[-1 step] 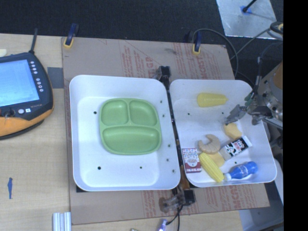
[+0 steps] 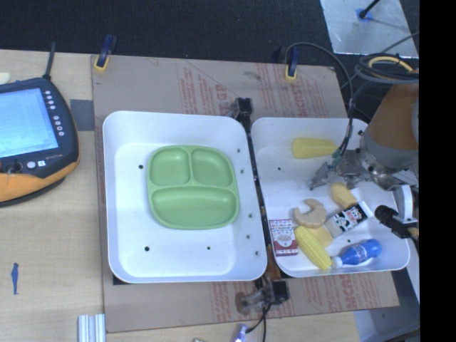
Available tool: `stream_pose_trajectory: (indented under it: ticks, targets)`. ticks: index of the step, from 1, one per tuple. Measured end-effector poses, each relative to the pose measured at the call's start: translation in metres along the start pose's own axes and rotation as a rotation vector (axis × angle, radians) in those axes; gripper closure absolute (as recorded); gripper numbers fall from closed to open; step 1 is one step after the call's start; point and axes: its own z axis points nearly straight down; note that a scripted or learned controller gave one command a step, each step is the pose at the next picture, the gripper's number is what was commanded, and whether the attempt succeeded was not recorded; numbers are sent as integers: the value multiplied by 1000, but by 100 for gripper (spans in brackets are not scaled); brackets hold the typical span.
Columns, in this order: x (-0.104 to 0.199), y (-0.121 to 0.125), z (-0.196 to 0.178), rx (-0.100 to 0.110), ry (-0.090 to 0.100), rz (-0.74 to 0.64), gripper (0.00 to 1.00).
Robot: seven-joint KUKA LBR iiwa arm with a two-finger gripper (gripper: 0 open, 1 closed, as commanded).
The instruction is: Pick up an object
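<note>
The gripper [image 2: 329, 174] hangs low over the right bin [image 2: 285, 130], its fingers spread apart and closed on nothing. Just beside its lower finger lies a small yellow piece [image 2: 343, 194], the likeliest target, though the slant hides whether the tips touch it. That piece crowds against the carton [image 2: 348, 219] and biscuit [image 2: 311, 214], so closing may nudge it aside or pinch two things. The yellow block [image 2: 312, 147] sits apart, an easier grab.

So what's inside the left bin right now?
The left bin holds one thing: a green three-compartment plate, lying flat near the middle, its compartments bare. Whatever sits under the plate is covered. The toys and the gripper are over in the right bin.
</note>
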Motion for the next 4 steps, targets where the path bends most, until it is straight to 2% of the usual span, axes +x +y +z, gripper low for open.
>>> stream_pose_trajectory:
  ticks: [1, 2, 3, 4]
  targets:
    - [-34, 51, 11, 1, 3, 3, 0]
    - [-8, 9, 12, 3, 2, 4, 0]
    - [16, 76, 14, 34, 7, 3, 0]
    - [-24, 38, 11, 2, 1, 5, 0]
